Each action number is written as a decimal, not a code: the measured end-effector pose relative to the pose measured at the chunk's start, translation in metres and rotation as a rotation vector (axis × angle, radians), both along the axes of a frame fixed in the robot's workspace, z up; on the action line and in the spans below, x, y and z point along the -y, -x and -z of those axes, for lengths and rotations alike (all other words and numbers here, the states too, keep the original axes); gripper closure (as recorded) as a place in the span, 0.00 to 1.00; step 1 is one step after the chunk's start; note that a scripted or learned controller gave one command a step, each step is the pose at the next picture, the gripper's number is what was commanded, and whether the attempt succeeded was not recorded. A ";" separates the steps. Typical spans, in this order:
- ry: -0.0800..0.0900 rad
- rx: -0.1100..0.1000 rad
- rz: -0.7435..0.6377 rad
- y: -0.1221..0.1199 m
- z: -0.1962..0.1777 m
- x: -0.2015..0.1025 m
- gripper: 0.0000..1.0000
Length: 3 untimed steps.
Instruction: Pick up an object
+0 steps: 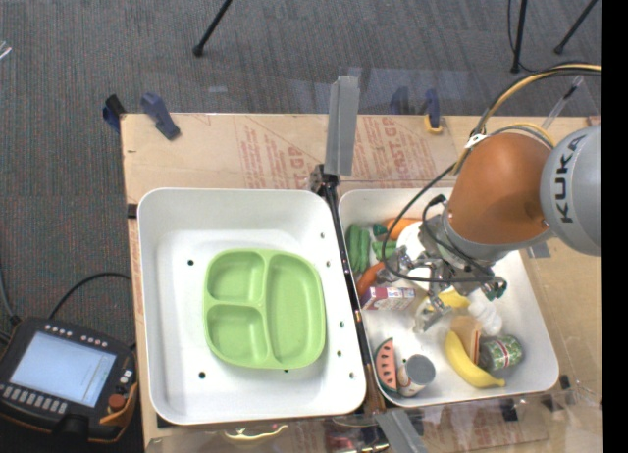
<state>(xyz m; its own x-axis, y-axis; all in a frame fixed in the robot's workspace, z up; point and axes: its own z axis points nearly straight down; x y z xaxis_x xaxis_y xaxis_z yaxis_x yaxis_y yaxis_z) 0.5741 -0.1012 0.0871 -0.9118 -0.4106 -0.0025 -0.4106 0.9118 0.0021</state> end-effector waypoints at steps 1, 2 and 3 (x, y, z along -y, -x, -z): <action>0.000 -0.004 0.040 0.003 0.001 -0.012 0.00; -0.001 -0.001 0.129 -0.068 0.001 0.011 0.00; 0.004 -0.004 0.300 -0.070 0.001 -0.020 0.00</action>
